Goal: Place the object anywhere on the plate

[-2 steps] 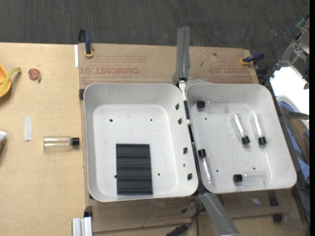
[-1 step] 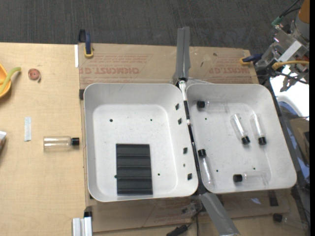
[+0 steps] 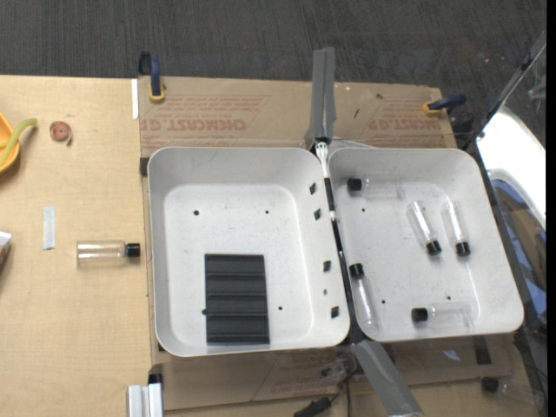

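Observation:
A black ribbed rectangular plate [image 3: 235,300] lies flat near the front of the left bin [image 3: 174,181]. The right bin [image 3: 486,233] holds several clear vials with black caps. One vial [image 3: 375,186] lies at the bin's back left. Two more [image 3: 422,224] [image 3: 453,224] lie side by side near the middle. Another [image 3: 361,298] rests along the left wall, and one [image 3: 443,316] lies at the front.
On the wooden bench left of the bins lie a clear vial [image 3: 102,251], a small white strip [image 3: 49,228], a brown disc [image 3: 59,130] and a yellow object [image 3: 9,142] at the edge. Clamps [image 3: 152,81] [image 3: 441,105] hold the cardboard behind the bins.

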Robot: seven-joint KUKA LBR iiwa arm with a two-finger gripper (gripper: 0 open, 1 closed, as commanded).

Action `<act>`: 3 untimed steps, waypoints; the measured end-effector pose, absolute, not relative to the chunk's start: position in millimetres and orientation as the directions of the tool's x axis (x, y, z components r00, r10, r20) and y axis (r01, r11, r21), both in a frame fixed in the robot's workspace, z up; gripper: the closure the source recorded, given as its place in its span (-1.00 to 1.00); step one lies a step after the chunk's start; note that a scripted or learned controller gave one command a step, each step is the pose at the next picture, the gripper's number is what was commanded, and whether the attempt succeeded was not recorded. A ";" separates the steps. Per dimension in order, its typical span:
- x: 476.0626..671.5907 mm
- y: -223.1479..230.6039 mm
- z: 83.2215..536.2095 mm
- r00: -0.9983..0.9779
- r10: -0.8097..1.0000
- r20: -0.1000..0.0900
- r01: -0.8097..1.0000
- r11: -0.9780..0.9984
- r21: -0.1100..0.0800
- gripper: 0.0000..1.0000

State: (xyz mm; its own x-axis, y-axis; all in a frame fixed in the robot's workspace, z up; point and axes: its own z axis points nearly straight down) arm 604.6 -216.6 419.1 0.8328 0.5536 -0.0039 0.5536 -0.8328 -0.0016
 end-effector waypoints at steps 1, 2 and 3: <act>644.2 -171.6 386.4 0.937 0.350 -0.006 0.350 -0.937 -0.002 -1.00; 577.3 -222.7 440.2 0.980 0.201 -0.004 0.201 -0.980 0.000 -1.00; 652.1 -150.5 425.8 0.980 0.199 -0.004 0.199 -0.980 0.000 -1.00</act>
